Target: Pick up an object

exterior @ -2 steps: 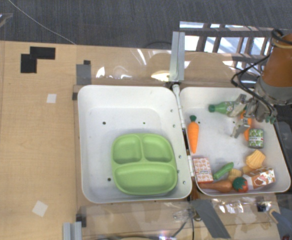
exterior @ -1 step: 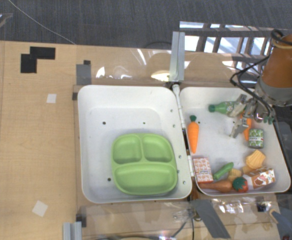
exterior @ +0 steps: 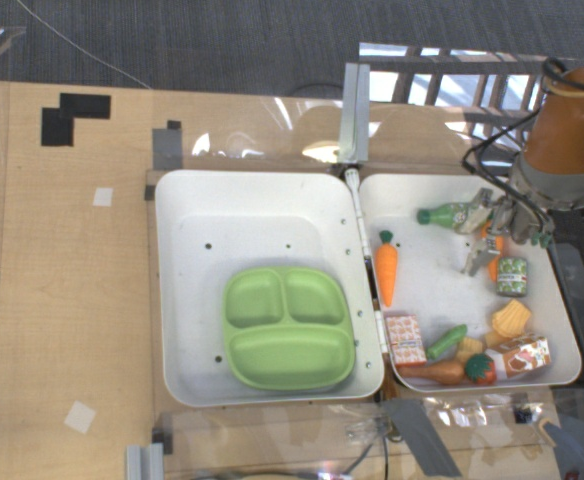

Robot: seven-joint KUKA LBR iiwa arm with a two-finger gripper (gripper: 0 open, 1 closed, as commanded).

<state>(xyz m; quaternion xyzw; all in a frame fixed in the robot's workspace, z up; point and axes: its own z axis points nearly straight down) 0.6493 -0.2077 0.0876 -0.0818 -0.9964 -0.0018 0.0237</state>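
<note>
The gripper [exterior: 487, 240] hangs over the far right part of the right bin [exterior: 427, 283], its fingers spread apart with nothing between them. Just right of its tips stands a small green can [exterior: 512, 276]; a green bottle [exterior: 450, 214] lies at its far left. A toy carrot [exterior: 387, 269] lies near the bin's left wall. Along the near edge (a crowded row) sit a red-and-white carton [exterior: 405, 339], a green pepper [exterior: 447, 341] and a yellow piece [exterior: 512, 319]. The left bin [exterior: 202, 228] holds a green divided plate [exterior: 288, 327].
</note>
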